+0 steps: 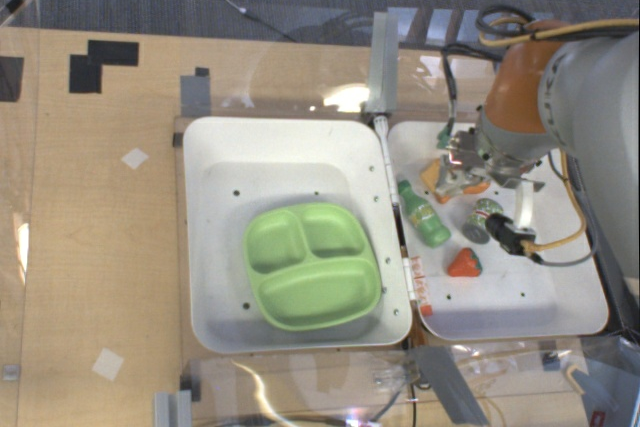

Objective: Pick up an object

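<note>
The left bin (pixel 200 215) holds a green divided plate (pixel 312 265), lying flat and a little askew toward the bin's near right corner, with its three compartments facing up. The plate sits close to the wall that separates the two bins.

In the right bin (pixel 520 310), a green bottle (pixel 422 215) lies on its side along the left wall, its cap end pointing toward the far edge. Just right of it, toward the far left part of the bin, an orange wedge-shaped piece (pixel 432 177) rests under the arm's wrist. A small red object (pixel 463 263) sits nearer the middle of the bin floor, apart from the bottle. Between the red piece and the wrist lies a small round can-like thing (pixel 484 213), grey and green, too blurred to name more closely.

The gripper (pixel 462 177) is low over the far left part of the right bin, right beside the orange piece and the can. I cannot tell how its jaws stand, or whether anything sits between them. The grey arm (pixel 590 105) with its orange band (pixel 520 95) comes in over the bin's far right corner.
</note>
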`<state>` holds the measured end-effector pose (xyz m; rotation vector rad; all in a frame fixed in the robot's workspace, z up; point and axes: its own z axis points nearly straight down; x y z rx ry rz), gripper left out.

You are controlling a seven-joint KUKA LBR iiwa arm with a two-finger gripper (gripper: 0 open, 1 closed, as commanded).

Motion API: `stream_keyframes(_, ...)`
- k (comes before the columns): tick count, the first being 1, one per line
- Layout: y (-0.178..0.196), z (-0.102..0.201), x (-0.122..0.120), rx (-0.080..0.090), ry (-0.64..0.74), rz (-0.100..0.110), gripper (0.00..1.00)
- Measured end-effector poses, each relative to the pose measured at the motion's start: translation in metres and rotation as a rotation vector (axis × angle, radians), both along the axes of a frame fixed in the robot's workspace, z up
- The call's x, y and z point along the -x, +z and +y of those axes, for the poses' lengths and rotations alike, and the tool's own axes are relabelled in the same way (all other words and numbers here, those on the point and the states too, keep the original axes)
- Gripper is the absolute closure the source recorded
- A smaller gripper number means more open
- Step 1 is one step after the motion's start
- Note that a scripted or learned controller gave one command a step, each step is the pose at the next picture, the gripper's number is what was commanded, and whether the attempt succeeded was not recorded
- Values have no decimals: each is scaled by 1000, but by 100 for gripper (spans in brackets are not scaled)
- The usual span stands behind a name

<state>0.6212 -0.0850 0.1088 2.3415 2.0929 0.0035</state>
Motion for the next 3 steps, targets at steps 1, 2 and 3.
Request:
stream_keyframes(1, -7, -7, 9, -2, -52, -33, 100)
stream_keyframes(2, -8, 0, 1, -4, -330, -28, 100)
stream_keyframes(3, -8, -14, 1, -11, -589, -32, 100)
